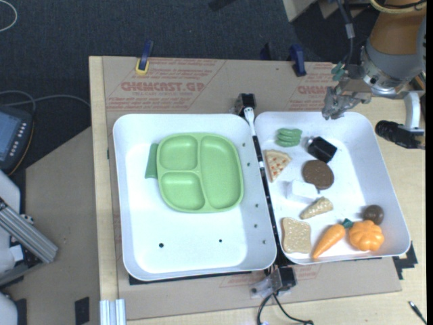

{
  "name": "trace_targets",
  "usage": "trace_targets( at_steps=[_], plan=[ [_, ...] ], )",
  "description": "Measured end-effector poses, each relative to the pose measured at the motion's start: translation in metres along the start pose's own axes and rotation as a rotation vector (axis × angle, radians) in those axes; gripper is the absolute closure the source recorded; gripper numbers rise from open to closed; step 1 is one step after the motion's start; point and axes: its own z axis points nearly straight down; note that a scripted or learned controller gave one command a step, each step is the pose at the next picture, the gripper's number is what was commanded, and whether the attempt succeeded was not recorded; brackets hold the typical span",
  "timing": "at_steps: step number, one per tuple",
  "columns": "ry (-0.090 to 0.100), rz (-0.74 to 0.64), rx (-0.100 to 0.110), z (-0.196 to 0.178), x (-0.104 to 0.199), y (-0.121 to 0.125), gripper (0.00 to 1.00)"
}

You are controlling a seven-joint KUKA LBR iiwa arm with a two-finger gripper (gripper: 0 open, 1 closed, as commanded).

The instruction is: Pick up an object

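My gripper [334, 111] hangs over the far rim of the right bin [387, 175], nothing visibly in it. Nearest to it in the bin are a black block [322, 148] and a green ridged piece [289, 137]. Further forward lie a pizza slice [276, 162], a brown round cookie [317, 173], a white block [301, 189] and a beige wedge [316, 208]. Along the near side sit a bread slice [295, 235], a carrot [329, 240], an orange pumpkin [366, 235] and a small brown ball [373, 214].
The left bin [135, 222] holds a green divided plate [199, 171]. A black hinge strip [258, 175] runs between the bins. Clamps [143, 61] grip the board's far edge. The arm's grey wrist and orange band [399, 26] rise at the top right.
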Motion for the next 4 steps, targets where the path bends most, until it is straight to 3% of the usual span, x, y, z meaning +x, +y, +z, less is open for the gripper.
trace_targets(
  at_steps=[2, 3, 4],
  plan=[
    [0.000, 0.001, 0.001, 0.019, 0.102, -0.021, 1.00],
    [0.000, -0.001, -0.004, 0.010, 0.165, -0.018, 1.00],
    [-0.001, 0.003, 0.001, 0.016, 0.179, -0.025, 1.00]
  ],
)
